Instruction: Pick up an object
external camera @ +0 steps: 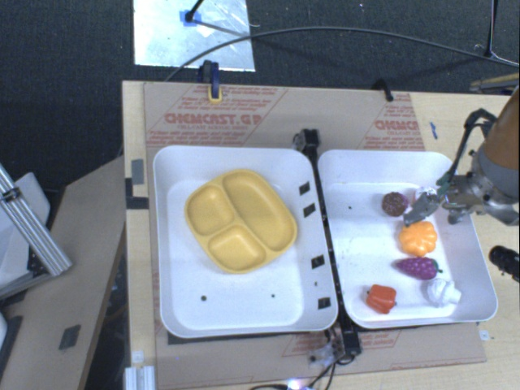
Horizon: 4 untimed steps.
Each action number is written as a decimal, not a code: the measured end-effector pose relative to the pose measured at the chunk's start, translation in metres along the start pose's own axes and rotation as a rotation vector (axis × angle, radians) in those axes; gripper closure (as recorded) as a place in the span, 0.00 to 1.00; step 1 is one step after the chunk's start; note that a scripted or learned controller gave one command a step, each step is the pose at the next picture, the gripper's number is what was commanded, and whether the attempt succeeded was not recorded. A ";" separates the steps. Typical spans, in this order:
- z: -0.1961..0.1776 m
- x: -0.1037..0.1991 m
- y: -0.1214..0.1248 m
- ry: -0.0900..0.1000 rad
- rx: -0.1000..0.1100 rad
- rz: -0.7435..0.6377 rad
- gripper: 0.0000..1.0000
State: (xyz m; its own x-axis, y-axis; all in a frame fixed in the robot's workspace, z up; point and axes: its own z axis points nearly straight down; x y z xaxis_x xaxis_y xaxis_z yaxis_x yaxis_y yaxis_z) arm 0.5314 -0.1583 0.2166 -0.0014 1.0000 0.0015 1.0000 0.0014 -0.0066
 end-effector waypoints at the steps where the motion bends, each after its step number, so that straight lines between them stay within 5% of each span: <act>1: -0.004 0.000 0.002 -0.002 -0.008 -0.002 0.00; 3: 0.107 0.012 -0.005 -0.006 -0.015 0.001 0.00; 4: 0.107 0.009 0.001 -0.012 -0.031 0.002 0.00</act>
